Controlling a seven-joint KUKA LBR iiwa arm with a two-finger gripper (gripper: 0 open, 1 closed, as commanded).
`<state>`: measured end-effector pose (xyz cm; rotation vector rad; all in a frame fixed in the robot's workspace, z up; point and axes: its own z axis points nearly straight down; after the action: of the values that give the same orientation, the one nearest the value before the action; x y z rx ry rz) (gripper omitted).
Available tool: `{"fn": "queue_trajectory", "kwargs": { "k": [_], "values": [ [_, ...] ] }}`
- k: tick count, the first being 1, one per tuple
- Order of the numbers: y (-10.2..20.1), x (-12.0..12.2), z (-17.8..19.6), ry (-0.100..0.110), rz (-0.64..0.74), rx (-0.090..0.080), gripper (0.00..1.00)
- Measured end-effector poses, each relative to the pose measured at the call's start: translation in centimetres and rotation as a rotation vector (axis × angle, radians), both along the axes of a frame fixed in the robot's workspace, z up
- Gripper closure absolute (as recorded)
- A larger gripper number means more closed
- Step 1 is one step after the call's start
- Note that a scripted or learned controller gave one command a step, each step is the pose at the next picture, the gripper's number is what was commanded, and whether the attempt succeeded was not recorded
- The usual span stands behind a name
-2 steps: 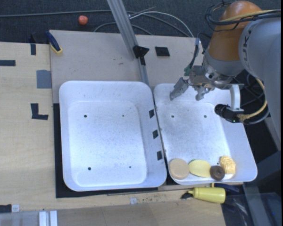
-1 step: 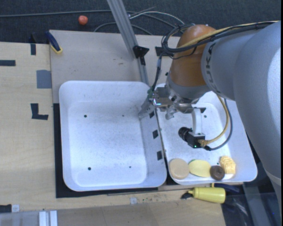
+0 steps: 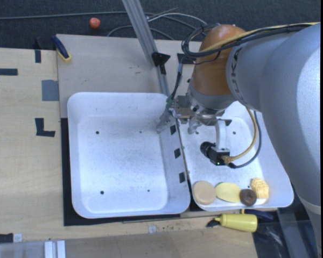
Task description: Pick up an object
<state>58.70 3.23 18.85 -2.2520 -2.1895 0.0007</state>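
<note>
the things worth picking all sit in the right bin (image 3: 226, 173), crowded along its near edge: a tan disc (image 3: 204, 192), a pale yellow oval (image 3: 226, 191) just beside it, a small brown round piece (image 3: 248, 197) touching or overlapping that oval, and a yellow ridged piece (image 3: 259, 187) next to the brown one. your gripper (image 3: 196, 123) hangs over the far part of that same bin, close to the rim it shares with the left bin (image 3: 118, 155), and well apart from the row of objects. from this slanted view i cannot tell whether the claw is wide or narrow, and nothing can be seen held in it, so treat the pick as not yet made. to do this step well, choose the tan disc: it looks like the easiest target, being the end of the row with bare floor on its far side, whereas the brown piece is hemmed in by neighbours. bring the claw toward the near edge until it is centred over the disc, make sure it is opened wide before you descend, and come straight down so the closing line crosses the disc rather than the oval. watch the near rim and the shared rim; a slanted approach could catch either. close firmly, then lift slowly and check that something rises with you.
</note>
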Motion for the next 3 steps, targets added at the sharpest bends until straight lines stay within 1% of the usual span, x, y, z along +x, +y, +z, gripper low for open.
{"fn": "queue_trajectory", "kwargs": {
  "k": [1,2,3],
  "values": [
    [2.76,-0.71,-3.21,-0.012,0.011,-0.003,0.00],
    [3.08,-0.71,-3.71,-0.015,0.014,-0.004,0.00],
    [2.56,-0.68,-2.74,-0.016,0.008,-0.010,1.00]
  ]
}}
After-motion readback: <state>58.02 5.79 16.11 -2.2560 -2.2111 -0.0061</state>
